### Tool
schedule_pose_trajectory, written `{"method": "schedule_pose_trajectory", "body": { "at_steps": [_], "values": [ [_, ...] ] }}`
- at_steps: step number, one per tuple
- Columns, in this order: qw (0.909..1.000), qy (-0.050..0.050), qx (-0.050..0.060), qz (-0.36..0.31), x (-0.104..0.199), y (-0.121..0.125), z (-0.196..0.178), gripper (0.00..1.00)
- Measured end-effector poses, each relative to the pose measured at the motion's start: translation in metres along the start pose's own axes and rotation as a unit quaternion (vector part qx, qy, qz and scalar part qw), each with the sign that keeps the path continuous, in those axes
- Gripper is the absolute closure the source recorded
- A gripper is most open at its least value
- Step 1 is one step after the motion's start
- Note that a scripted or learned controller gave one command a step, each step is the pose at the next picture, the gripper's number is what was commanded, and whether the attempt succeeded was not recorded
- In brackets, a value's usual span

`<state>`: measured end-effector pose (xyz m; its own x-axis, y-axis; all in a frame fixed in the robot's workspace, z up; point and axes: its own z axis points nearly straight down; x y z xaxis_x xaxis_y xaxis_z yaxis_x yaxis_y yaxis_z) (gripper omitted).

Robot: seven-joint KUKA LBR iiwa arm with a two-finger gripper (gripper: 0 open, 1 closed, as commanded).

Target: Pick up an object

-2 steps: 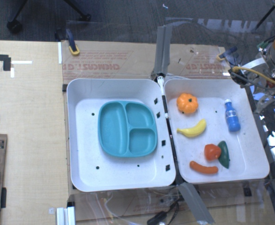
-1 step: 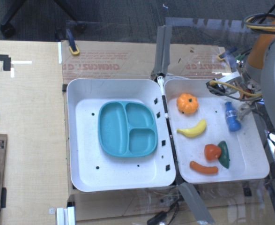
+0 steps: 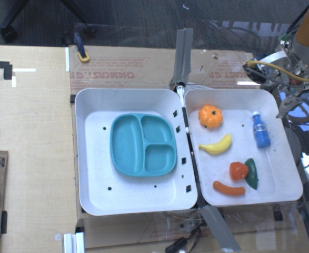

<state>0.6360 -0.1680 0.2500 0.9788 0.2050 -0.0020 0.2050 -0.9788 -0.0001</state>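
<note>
Two white bins are sitting on the bench (image 3: 28,115). Five toys are lying in the right bin (image 3: 280,191), the orange pumpkin (image 3: 210,116) at 11 o'clock. I cannot tell the end effector's state.

Right bin (image 3: 280,194): pumpkin (image 3: 210,116), banana (image 3: 216,145), blue bottle (image 3: 260,130), carrot (image 3: 228,188), red-green pepper (image 3: 243,171).

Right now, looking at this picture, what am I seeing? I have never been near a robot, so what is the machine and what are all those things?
One camera above a bench looks down at a slant. The machine is a robot arm at the upper right, reaching in from that side. Two shallow white bins sit side by side. The left bin holds a blue divided tray. The right bin holds toy food: a pumpkin, a banana, a tomato, a green pepper, a carrot, plus a blue bottle. All lie loose in the bin.
</note>
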Motion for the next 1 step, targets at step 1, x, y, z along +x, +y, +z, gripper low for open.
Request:
{"method": "schedule_pose_trajectory", "body": {
  "at_steps": [1],
  "values": [
    [1.0,-0.001,0.001,0.002,-0.0592,-0.0027,0.0782,0.0]
  ]
}}
